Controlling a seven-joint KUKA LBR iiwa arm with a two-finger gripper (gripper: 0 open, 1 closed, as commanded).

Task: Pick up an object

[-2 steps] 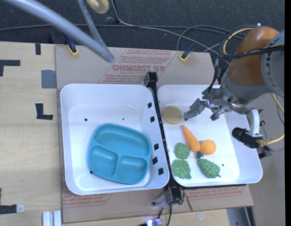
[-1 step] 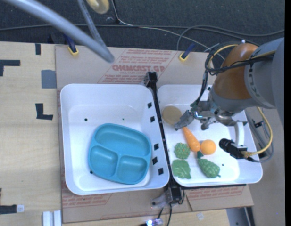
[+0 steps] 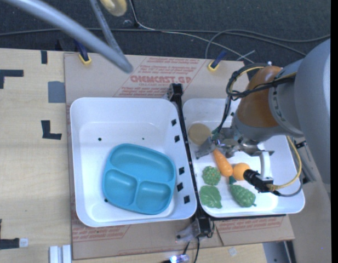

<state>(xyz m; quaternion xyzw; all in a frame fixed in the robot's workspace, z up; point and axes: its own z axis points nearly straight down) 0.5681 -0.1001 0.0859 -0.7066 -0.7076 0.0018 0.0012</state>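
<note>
Two shallow white bins on the bench: left bin [image 3: 84,163] has a blue sectioned plastic tray [image 3: 138,178]. The gripper [image 3: 221,145] hovers mid right bin [image 3: 292,204], just above an orange toy carrot [image 3: 223,163]; can't tell its grip state. Three green leafy toy veggies [image 3: 211,175] sit along the front edge.

Probably "CHEMCAST GP" on cardboard sheet [image 3: 158,73]
</note>
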